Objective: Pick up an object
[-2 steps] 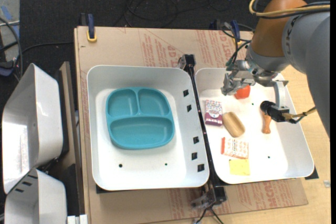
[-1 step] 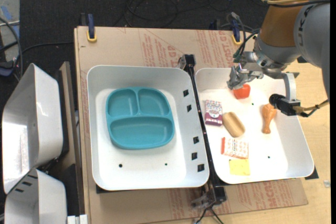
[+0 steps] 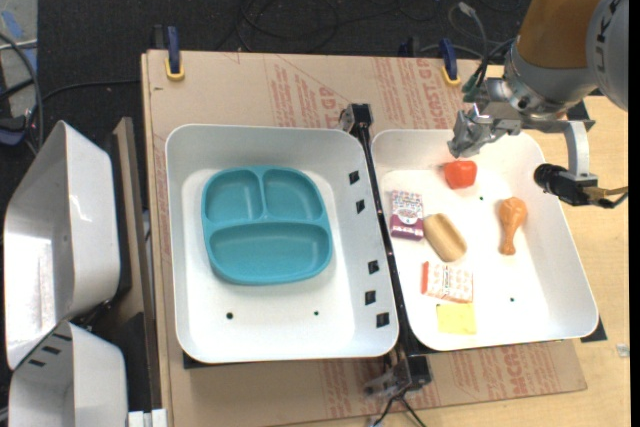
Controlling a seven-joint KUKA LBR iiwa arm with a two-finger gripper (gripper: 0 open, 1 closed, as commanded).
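Yellow flat square (image 3: 456, 318) lies nearest the camera, at the front of the right bin (image 3: 560, 300). Just behind it, a small white-and-red packet (image 3: 447, 282). Further back: a tan bread roll (image 3: 445, 237), touching or just beside a small purple-and-white packet (image 3: 406, 213) on its left. An orange drumstick-shaped toy (image 3: 511, 223) lies to the right of the roll, apart from it. A red-orange block (image 3: 460, 174) sits toward the back of the same bin.

Left bin (image 3: 190, 245) holds a teal divided plate (image 3: 267, 224), three compartments, lying flat in the middle.

Arm enters from the right, orange band above the wrist. Gripper (image 3: 465, 142) hangs just above and behind the red-orange block; contact with the block not resolvable. Finger state: cannot tell from this angle. Nothing visible between the fingers.

Both bins rest on a cardboard sheet (image 3: 300, 90)
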